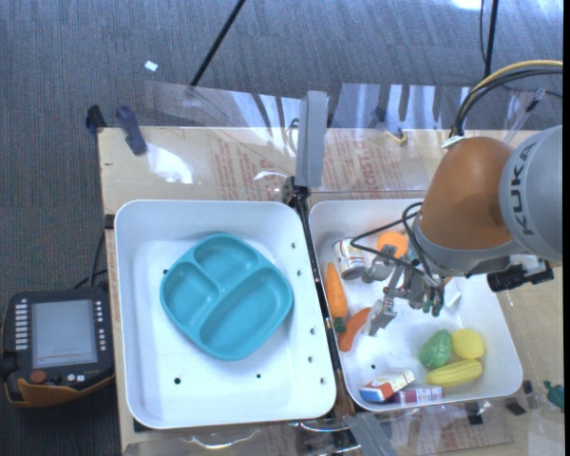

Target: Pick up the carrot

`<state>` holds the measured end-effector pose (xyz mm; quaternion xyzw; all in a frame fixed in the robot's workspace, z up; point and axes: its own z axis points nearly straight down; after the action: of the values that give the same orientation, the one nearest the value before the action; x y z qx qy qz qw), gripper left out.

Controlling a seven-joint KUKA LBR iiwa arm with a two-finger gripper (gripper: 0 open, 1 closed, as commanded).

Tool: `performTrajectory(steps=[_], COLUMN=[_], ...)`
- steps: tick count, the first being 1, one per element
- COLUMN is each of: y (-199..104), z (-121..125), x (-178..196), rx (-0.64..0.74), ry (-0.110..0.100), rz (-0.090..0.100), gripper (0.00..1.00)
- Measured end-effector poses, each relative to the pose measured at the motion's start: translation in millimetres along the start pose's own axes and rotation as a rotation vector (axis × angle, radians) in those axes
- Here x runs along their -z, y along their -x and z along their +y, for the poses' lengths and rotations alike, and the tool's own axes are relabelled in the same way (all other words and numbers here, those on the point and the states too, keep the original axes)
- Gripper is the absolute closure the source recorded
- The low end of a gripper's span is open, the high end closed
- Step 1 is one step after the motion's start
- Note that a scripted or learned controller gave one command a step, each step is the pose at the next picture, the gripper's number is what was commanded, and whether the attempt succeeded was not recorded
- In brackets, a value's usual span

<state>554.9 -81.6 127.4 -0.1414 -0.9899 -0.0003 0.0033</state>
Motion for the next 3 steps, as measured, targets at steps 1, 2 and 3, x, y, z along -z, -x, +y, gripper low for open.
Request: performTrajectory(steps=[1,2,3], y=[84,85,85], z=[4,8,9], x=[-41,-28,-29], rx=[-0.237,-0.229,-0.228], ry=[0.001,0.002,0.002], rz=[-0.005,-0.009,-0.008], gripper=[0.00,1.00,0.00])
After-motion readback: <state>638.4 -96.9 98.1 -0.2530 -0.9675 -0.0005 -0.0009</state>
